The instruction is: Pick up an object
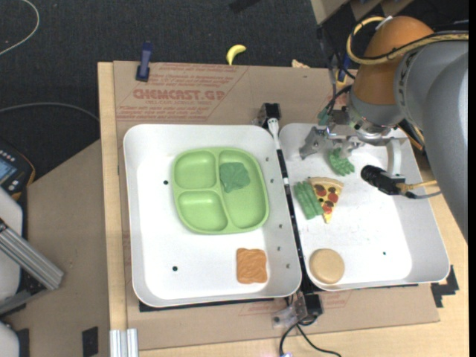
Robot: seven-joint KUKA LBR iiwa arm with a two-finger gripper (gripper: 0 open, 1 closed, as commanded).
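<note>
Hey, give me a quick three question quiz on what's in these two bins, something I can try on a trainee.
1. How many things lie on the green plate?
2. True or false: the hand is over the bin that holds the plate.
3. What lies right next to the pizza slice? A) a green ridged piece B) a blue block C) a red ball

Key: 1. One, a green leafy piece. 2. False. 3. A.
</note>
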